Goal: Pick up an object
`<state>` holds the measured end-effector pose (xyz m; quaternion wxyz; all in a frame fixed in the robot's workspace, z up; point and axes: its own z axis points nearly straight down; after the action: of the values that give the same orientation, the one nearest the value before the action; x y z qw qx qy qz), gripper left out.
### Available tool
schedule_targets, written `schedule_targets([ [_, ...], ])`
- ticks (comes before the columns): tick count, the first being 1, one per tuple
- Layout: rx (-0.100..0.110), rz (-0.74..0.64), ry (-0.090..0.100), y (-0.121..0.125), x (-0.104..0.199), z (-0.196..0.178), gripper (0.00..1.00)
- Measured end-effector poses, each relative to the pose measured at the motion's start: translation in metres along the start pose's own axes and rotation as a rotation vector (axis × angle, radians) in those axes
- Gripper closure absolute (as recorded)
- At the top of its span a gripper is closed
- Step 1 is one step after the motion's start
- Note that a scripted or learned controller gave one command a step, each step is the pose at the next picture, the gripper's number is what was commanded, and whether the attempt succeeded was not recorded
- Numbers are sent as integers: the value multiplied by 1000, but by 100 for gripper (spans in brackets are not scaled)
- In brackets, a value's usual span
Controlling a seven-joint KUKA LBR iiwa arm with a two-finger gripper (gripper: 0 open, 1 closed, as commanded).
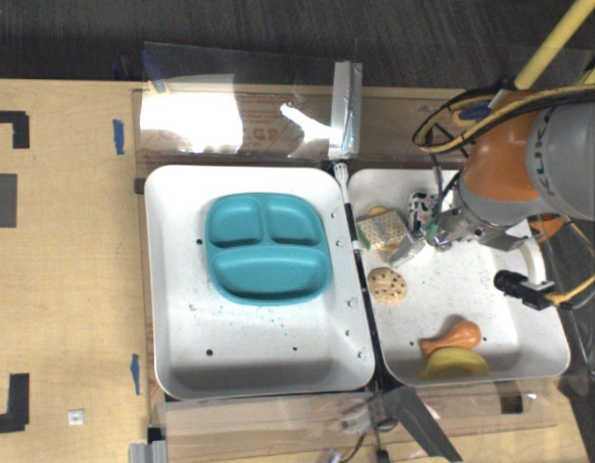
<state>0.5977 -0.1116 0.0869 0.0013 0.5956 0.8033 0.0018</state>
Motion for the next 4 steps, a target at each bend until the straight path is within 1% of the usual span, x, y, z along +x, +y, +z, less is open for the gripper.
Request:
schedule_targets([
  [1,3,-18,-3,-122,4,-1,0],
  [2,-7,-20,-7,-119,4,-12,100],
  [3,-6,-20,-6,-119,4,-12,0],
  [4,-9,-20,-8,-118,5,-22,100],
])
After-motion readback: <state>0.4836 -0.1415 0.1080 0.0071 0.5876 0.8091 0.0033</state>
